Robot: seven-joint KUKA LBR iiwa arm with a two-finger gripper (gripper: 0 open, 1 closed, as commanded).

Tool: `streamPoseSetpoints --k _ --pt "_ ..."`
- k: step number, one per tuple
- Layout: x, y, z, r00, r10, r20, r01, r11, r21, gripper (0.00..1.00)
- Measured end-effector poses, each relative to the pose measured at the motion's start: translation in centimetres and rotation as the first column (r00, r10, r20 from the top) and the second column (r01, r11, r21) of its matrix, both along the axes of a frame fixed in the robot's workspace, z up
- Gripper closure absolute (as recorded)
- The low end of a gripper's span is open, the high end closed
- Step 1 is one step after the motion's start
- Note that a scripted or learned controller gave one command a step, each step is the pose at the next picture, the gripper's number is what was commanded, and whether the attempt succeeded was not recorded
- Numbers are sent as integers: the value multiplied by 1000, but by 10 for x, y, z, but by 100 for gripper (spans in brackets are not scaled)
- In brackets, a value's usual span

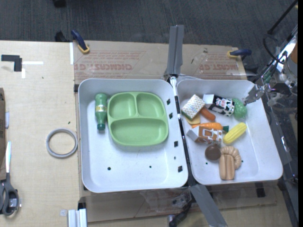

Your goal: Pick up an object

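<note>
Poised by the green toy (240,110), the hand (252,97), its grip state unreadable, could nudge it into the crowded pile.

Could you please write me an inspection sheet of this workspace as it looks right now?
Surface: wooden bench bearing left bin and right bin side by side.
Job's things: right bin holds corn cob, hot dog, carrot, black-and-white carton, green item.
Clutter: left bin holds green divided plate and green bottle.
Gripper: gripper at right bin's far right corner; finger state unclear.
Cables: dark cables at upper right.
Surroundings: tape ring, scissors, clamps.
</note>
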State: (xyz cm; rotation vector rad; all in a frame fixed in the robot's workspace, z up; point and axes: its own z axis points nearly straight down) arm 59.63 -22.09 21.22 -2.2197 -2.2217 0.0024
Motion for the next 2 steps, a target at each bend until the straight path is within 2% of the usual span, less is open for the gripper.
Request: streamPoseSetpoints --k 1,2 --pt "-23 16 6 996 -84 -1 84 996 0 0" --pt "-50 15 -109 995 -105 -2 105 995 2 0"
